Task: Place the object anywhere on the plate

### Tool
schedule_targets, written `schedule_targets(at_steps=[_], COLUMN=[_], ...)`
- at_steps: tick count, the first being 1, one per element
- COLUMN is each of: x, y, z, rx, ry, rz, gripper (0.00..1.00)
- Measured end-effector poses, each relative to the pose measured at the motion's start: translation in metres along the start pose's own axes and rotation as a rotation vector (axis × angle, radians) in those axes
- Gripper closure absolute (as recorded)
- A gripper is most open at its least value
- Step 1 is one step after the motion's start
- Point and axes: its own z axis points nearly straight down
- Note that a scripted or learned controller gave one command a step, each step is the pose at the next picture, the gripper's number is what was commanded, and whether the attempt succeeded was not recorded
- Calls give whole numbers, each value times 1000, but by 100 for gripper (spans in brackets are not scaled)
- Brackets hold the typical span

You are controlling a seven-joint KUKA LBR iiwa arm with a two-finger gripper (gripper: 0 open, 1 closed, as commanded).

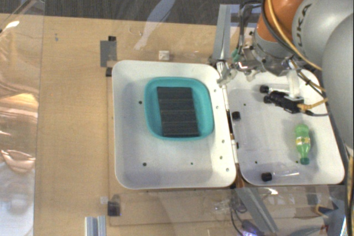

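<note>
Green plastic bottle point(302, 142), right of teal rounded-square plate point(207, 112), long axis near-to-far; my pincer point(255, 63), nearer that plate, sits behind the bottle; open or closed, I cannot tell.

Grey arm point(332, 30) cut off by the right edge, far right corner of the right bin point(254, 143) hidden beneath it, middle of the teal plate point(150, 113) covered by a dark ridged slab point(178, 112), 1 small black speck point(266, 177) near that bin's front rim, too small to identify
</note>
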Motion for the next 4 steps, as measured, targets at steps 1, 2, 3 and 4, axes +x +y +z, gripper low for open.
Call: schedule_targets(at_steps=[1,2,3,4], x=[38,54,54,68], y=[-52,-31,-31,-88], z=[-30,-55,-55,-186], rx=[-3,0,0,-4], ry=[1,0,0,0], rz=[61,102,101,144], gripper=[0,0,0,0])
